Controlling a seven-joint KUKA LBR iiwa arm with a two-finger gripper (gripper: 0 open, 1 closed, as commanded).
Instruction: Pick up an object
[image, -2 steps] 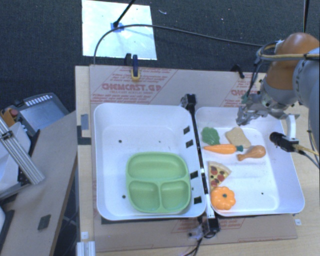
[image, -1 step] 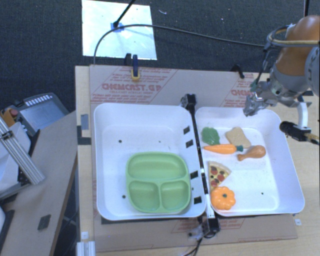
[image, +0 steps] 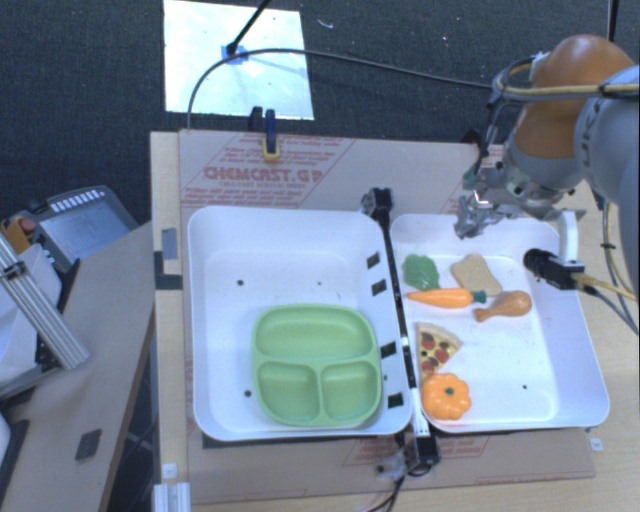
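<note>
The right bin (image: 560, 370) holds several toy foods. A green leafy piece (image: 421, 271) lies beside a tan bread slice (image: 476, 274), with an orange carrot (image: 442, 297) and a brown drumstick (image: 505, 305) just in front of them. Nearer the front lie a pizza slice (image: 436, 346) and an orange pumpkin (image: 446, 396). My gripper (image: 474, 220) hangs over the back of this bin, above and just behind the bread slice. Nothing shows in it.
A green divided tray (image: 317, 365) lies in the front half of the left bin (image: 250, 250). A black divider with clips (image: 390, 300) runs between the two bins. A blue and yellow clamp (image: 270, 135) stands behind the left bin.
</note>
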